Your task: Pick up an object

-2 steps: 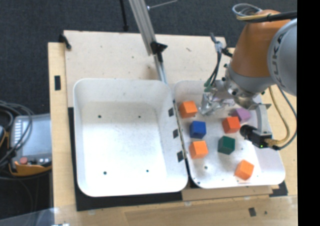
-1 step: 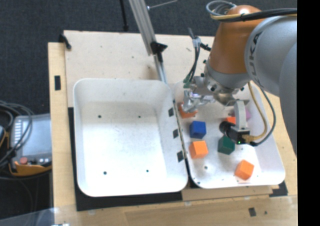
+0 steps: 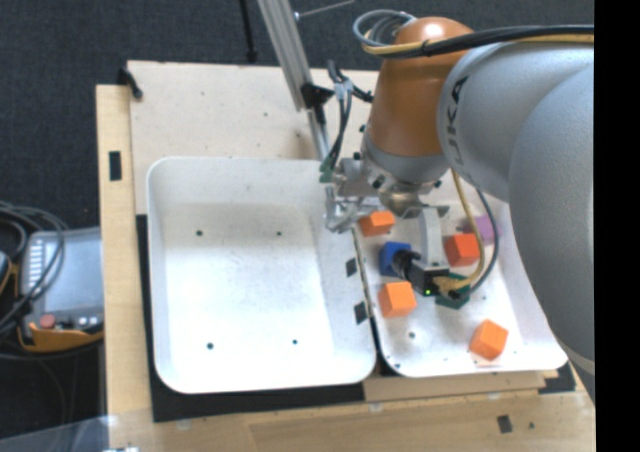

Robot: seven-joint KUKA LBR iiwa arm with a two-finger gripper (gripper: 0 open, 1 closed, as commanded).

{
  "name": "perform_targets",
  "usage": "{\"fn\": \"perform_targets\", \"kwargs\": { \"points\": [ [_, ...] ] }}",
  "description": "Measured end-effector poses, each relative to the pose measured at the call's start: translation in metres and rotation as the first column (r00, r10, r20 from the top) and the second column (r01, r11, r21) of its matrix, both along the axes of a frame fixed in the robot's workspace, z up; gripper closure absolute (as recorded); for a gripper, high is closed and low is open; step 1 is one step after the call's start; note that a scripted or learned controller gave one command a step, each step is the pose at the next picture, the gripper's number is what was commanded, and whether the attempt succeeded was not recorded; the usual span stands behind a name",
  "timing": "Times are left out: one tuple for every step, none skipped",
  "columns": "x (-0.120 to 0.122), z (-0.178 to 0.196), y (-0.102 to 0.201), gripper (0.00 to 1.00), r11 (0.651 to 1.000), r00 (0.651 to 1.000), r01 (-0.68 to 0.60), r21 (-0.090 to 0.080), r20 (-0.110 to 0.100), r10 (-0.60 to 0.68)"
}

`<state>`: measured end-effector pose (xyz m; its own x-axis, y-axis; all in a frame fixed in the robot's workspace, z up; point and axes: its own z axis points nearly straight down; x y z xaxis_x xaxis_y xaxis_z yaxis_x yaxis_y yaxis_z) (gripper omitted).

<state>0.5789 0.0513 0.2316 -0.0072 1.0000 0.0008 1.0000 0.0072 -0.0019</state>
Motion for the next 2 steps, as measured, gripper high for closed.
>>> {"fn": "perform_targets", "kwargs": {
  "points": [
    [0.0024, 0.0061, 0.0446, 1.00, 1.000, 1.000, -0.001, 0.001, 0.003, 0.001],
    [0.0025, 0.0059, 0.0412, 0.00, 1.000, 1.000, 0.003, -0.001, 0.002, -0.003]
  ]
}}
